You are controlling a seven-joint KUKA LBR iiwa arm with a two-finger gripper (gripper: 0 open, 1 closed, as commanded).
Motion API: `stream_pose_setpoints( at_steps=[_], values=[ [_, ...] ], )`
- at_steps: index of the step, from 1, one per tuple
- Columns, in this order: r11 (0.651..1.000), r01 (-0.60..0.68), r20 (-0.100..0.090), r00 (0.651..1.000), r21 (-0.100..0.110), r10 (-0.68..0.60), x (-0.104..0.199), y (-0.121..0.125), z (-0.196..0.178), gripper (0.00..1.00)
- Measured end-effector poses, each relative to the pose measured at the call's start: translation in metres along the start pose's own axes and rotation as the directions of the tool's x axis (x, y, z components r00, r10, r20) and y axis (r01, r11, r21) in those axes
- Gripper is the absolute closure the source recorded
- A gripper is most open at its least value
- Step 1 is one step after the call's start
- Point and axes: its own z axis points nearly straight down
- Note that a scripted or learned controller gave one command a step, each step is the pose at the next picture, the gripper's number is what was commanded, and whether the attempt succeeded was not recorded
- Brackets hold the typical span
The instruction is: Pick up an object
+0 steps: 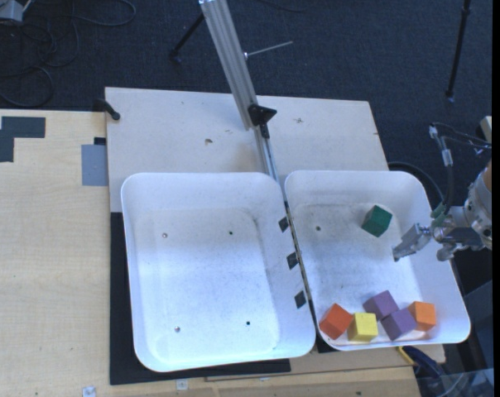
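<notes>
Several small blocks lie in the right bin [415,179]. A green cube [377,220] sits alone in its upper middle. Along the front wall there is a cluster: an orange cube [336,321], a yellow cube [365,327], two purple blocks [382,303] [397,324] and another orange cube [424,314]. My gripper [422,250] hangs over the bin's right side, to the right of and slightly below the green cube, well above the cluster. It stands open with nothing between its fingers.
The left bin [130,197] lies beside the right one, with a row of black clips [290,260] along the shared wall. A slanted metal rail [233,60] rises behind the bins. Cables and a stand are at the far right.
</notes>
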Motion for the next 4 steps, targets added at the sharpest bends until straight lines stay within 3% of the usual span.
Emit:
stream_pose_setpoints(
  at_steps=[1, 2, 3, 4],
  values=[
    [1.0, 0.006, -0.002, 1.0, 0.008, -0.006, -0.032, 0.038, 0.108, 0.0],
    [1.0, 0.01, 0.001, 1.0, -0.005, -0.01, -0.026, 0.06, 0.04, 0.0],
    [1.0, 0.011, -0.002, 1.0, 0.008, -0.011, -0.038, 0.103, 0.167, 0.0],
    [1.0, 0.011, 0.0, 1.0, -0.002, -0.011, -0.015, 0.145, 0.174, 0.0]
  ],
)
